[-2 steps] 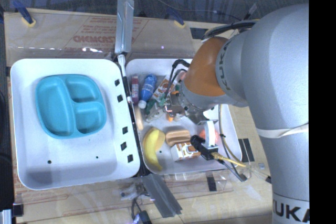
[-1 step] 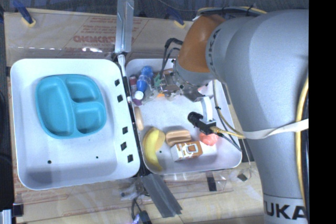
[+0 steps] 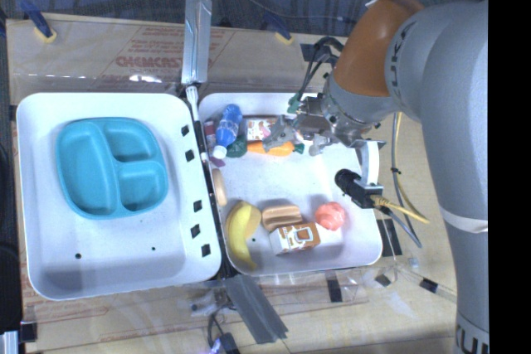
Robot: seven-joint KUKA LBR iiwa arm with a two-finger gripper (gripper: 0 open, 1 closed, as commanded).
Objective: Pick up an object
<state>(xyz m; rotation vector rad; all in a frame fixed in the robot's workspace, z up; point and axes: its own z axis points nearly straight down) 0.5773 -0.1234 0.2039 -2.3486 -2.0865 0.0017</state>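
Left of the metal divider, a white bin holds a turquoise sectioned plate. Right of it, another white bin carries a yellow banana, a pink-red ball, a brown and tan sandwich, a blue bottle and an orange carrot. The arm is grey with an orange band.

Two white bins, one blue tray, one banana.
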